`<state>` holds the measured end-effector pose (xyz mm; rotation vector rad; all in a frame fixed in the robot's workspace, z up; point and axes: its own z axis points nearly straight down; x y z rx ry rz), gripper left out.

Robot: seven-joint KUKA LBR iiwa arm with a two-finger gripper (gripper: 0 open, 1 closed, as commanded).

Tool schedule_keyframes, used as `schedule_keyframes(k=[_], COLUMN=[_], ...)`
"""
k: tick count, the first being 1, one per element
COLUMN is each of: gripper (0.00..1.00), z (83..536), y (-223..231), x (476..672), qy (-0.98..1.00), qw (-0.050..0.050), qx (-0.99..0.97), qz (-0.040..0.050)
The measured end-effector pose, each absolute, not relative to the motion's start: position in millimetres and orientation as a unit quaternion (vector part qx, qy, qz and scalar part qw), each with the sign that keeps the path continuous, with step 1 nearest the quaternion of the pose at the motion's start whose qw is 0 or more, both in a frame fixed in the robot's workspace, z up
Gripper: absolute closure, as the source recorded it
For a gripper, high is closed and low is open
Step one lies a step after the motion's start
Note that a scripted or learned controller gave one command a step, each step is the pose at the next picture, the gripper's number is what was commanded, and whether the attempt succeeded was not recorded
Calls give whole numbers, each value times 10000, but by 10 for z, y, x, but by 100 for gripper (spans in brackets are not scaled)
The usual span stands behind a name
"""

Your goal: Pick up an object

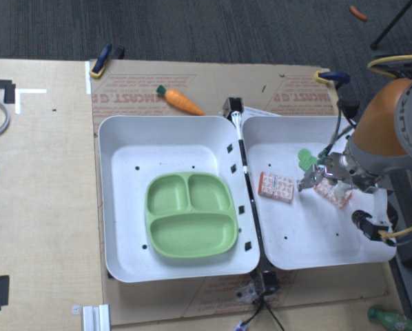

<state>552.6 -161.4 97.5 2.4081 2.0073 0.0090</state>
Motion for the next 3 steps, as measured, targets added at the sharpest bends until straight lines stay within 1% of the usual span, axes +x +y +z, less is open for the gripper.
schedule_keyframes(k=[1,2,3], gripper=[100,0,0], z=[1079,1078,929], y=[-1641,-1640,-1667], x=[5536,5535,5112], qy=[6393,6392,7344], qw=[77,75,16], qx=[7689,7690,6788], qz=[28,27,7])
